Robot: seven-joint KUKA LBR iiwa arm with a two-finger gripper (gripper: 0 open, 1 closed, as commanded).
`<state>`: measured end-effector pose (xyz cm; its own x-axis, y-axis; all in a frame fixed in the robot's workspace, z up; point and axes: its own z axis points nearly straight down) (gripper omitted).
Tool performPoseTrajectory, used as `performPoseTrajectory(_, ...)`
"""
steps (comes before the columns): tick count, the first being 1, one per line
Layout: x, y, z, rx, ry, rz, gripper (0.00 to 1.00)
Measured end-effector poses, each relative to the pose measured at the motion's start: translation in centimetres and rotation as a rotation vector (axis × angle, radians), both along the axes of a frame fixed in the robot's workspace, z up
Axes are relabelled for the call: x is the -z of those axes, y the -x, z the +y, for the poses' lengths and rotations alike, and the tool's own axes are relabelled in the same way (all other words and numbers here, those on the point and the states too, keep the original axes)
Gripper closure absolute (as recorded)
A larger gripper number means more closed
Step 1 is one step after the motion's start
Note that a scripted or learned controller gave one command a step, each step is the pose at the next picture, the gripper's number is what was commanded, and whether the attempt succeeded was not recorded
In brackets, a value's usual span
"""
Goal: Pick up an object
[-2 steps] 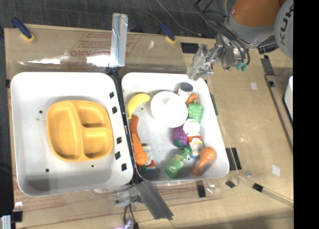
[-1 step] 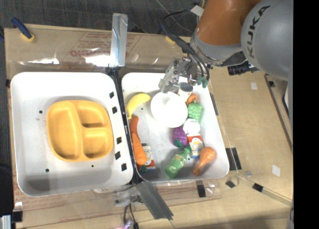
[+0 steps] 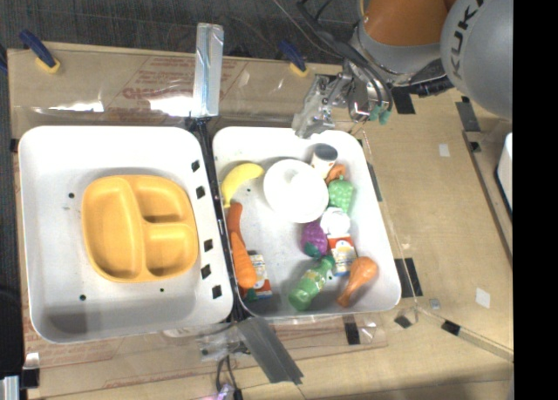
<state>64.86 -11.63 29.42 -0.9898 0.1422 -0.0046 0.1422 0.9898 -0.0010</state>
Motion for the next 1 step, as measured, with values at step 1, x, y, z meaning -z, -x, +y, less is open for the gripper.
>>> performPoseTrajectory(1, 10.79, 0.77, -7.02, -0.365, -0.002, 0.009, 1.00)
